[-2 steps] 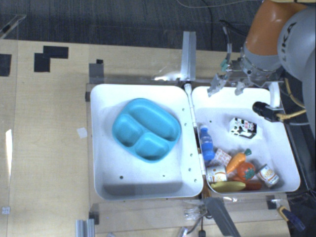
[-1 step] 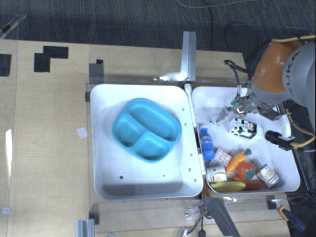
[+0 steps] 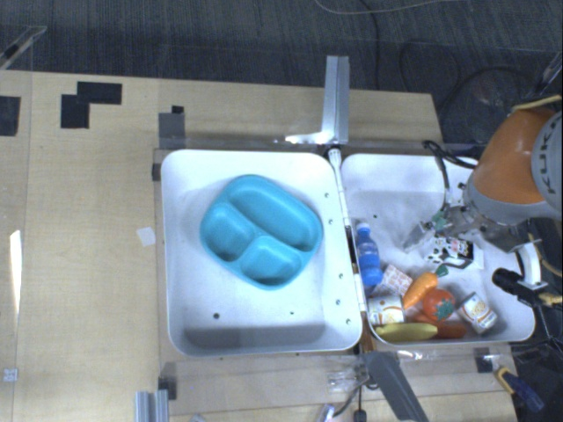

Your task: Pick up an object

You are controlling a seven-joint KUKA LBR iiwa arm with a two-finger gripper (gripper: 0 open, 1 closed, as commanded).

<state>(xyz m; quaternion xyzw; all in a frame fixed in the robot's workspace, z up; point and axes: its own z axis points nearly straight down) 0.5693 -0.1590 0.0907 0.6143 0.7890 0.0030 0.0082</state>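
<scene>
My gripper point(image 3: 442, 226) hangs low over the middle right of the right bin point(image 3: 391, 183), below the orange band of the arm point(image 3: 515, 170). Just under it lies a small black-and-white packet point(image 3: 454, 251). Along the front of this bin sits a cluster of objects: a blue bottle point(image 3: 368, 258) against the left wall, an orange carrot point(image 3: 421, 287), a red tomato point(image 3: 441, 307), a yellow banana point(image 3: 407, 331) and a small can point(image 3: 478, 313). I see nothing held in the gripper.
The left bin point(image 3: 176, 262) holds a blue divided plate point(image 3: 261, 229). A metal post point(image 3: 337, 95) stands behind the wall between the two bins. Cables trail across the dark floor at the back right.
</scene>
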